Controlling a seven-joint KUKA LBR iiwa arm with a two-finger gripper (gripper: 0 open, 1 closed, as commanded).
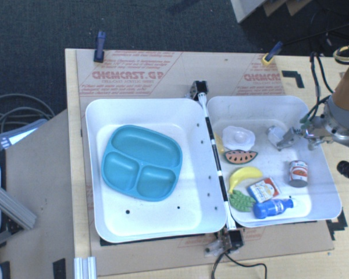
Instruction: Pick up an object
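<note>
Sitting side by side on the bench are two shallow white bins, a left bin [104,214] and a right bin [326,205]. Inside the left one lies a single blue divided plate [142,162] with three compartments, placed toward the bin's upper left. The right bin carries seven loose objects: one white cup-like piece [239,137] near the dividing edge, one watermelon slice [241,156] just below it, one yellow banana [245,176], one green leafy toy [241,200] touching the banana's lower end, one small red and white carton [263,189], one blue bottle [273,208] lying on its side just beside the carton, and one small can [298,173] standing apart toward the right wall. The arm [342,106] reaches in from the right, and its gripper [284,138] is over the upper middle of the right bin, pointing left, above and left of the can and right of the white piece. The view is too blurred there to tell how far apart the claw's tips stand, or whether anything lies between them.
</note>
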